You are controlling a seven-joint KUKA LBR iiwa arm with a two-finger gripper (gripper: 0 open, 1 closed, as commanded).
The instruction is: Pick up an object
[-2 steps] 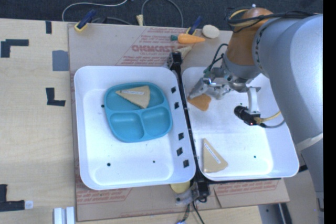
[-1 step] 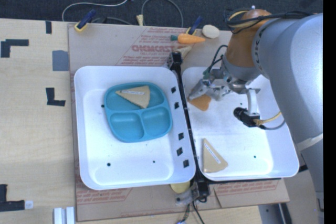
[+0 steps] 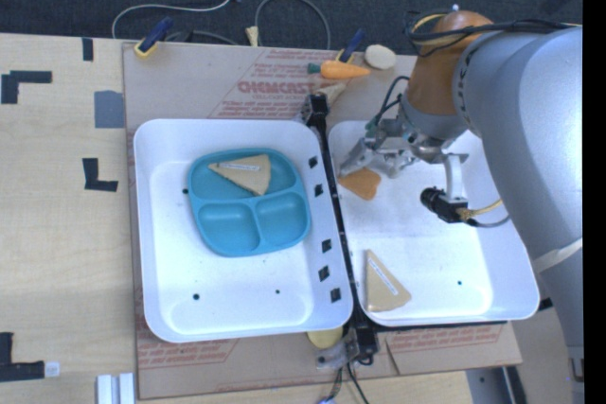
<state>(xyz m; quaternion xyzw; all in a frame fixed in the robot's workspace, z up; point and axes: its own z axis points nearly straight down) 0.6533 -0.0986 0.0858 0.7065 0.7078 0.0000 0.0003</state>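
Where the arm (image 3: 516, 99) hides much of the right bin (image 3: 507, 298), jaws grip an orange piece (image 3: 361, 184)

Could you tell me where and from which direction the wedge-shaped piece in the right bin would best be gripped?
The wedge lies flat on the right bin's floor, narrow tip toward the top of the view. I would come straight down and close the gripper across its two long sloping edges near the middle, where it is narrower than at the base. The bin's near wall is close, so stay vertical.

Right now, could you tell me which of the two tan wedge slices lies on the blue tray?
The wedge in the left bin, in the blue tray's top compartment; the other wedge lies on the right bin's floor.
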